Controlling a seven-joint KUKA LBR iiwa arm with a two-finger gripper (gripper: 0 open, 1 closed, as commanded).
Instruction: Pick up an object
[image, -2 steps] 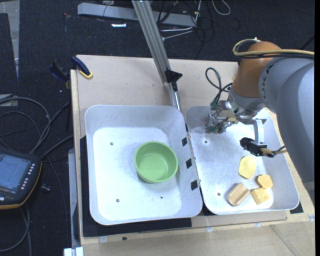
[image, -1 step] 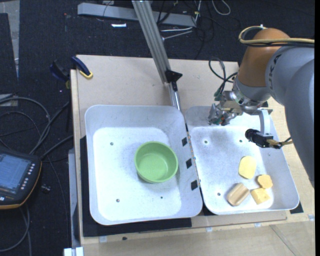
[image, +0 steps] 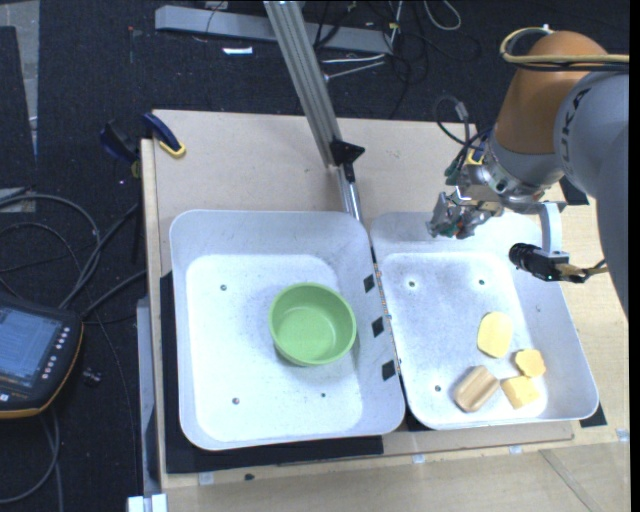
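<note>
Several small yellow and tan pieces lie in the near right corner of the right bin (image: 560, 300): a round yellow piece (image: 494, 334), a small yellow block (image: 530, 362), another yellow block (image: 518, 391) and a tan cylinder (image: 475, 388). A green bowl (image: 312, 323) stands in the middle of the left bin (image: 200, 300). My gripper (image: 452, 222) hangs over the far edge of the right bin, well away from the pieces. Nothing shows between its fingers.
A slanted metal pole (image: 315, 95) crosses above the bench and ends at the seam between the bins. Black clips (image: 379, 325) sit along that seam. A blue and yellow tool (image: 163, 136) lies at the bench's far left corner. A black part (image: 532, 260) hangs from the wrist.
</note>
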